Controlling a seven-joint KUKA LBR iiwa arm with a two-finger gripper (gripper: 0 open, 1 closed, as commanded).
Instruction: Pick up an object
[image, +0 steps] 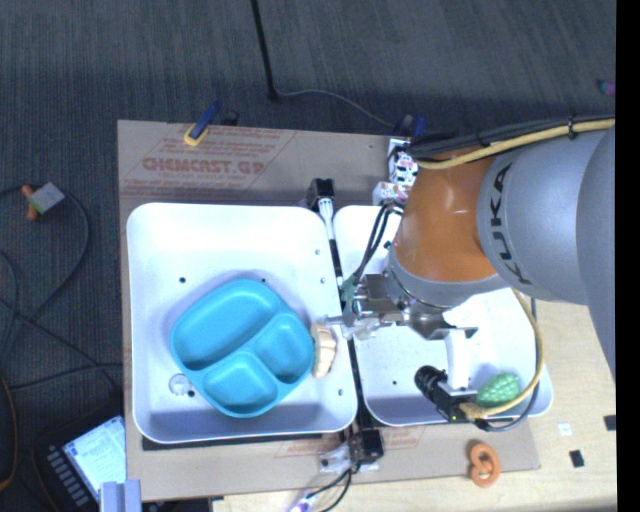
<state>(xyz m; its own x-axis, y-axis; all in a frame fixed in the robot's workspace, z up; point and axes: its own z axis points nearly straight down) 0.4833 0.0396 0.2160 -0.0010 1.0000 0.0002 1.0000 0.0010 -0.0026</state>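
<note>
A blue divided plate (240, 345) lies in the left bin (160, 240). A small cream, banana-like piece (325, 351) rests against the plate's right edge, close to the wall between the bins. My gripper (356, 316) hangs over that wall, just above and to the right of the cream piece, with nothing seen held. A bumpy green object (499, 387) lies at the front right of the right bin (400, 405). The arm's wrist hides much of the right bin.
A small clear round thing (180, 383) sits in the left bin's front left. An orange ring (483, 462) lies on the bench in front of the right bin. A blue clamp (201, 121) holds the board's far edge.
</note>
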